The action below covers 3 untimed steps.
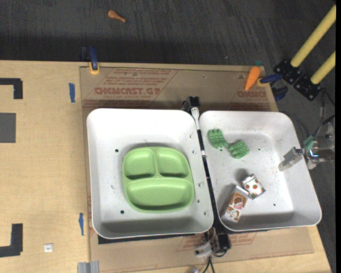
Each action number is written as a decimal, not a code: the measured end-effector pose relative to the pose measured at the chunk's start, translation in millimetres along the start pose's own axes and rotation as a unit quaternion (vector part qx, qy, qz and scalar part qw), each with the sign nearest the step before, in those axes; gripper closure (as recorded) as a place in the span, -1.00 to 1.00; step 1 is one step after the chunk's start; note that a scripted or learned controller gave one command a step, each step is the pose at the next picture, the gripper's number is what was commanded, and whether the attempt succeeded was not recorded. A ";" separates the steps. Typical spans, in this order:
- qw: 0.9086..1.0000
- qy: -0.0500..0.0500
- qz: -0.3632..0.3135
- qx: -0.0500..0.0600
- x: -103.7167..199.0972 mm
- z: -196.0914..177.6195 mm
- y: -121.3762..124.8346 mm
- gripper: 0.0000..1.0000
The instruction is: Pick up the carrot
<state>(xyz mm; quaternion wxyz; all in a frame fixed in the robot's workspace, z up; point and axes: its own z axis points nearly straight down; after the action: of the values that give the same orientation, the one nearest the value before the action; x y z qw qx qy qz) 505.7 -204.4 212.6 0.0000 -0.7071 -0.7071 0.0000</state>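
Note:
The carrot [252, 77] is small and orange with a green top. It lies on the brown board behind the right bin [277, 120], outside it, near the bin's far edge. My gripper [292, 158] hangs low over the right bin's right side, well in front of the carrot and apart from it. Nothing shows in its grasp. The arm's wrist [321, 149] enters from the right edge.
The right bin holds two green toy pieces [217, 137] [239, 149] and two small printed cartons [253, 186] [236, 206]. A green divided plate [157, 177] lies in the left bin [101, 160]. Yellow-handled clamps [298, 74] stand at the back right, and a small orange item [116, 16] lies on the dark floor.

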 end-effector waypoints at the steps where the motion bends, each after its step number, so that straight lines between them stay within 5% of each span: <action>1: 0.985 0.000 0.173 0.001 54.2 2.1 7.6 -1.00; 2: 0.973 0.001 0.232 0.002 146.2 28.4 4.6 -1.00; 3: 0.962 0.000 0.273 0.000 117.2 28.3 2.7 -1.00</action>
<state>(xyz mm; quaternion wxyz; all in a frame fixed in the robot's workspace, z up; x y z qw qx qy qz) 508.4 -87.3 184.3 0.0003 -0.8734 -0.4869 0.0004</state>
